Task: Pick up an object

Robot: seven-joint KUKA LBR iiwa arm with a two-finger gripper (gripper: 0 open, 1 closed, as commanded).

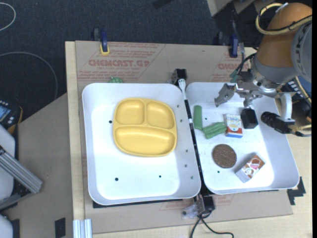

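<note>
No object has yet been picked up: the gripper [237, 94] is seen above the far part of the right bin [285, 180], with its two fingers spread apart and nothing between them, so the whole of the grasp and the lift is judged to remain. Several candidates are left lying on the floor of that bin. Nearest the fingers, a small red-and-white carton [234, 125] is found just below them, with its long axis running roughly from the far side to the near side. A green L-shaped piece [205, 124] is laid to its left, one limb pointing away towards the far rim and the other slanting towards the carton. A round brown disc [224, 155], which has no long axis to speak of, is placed nearer the front, and a second small carton [249, 167] is set beside it, tilted diagonally. In the left bin [99, 148], a yellow divided plate [145, 127] is rested.
</note>
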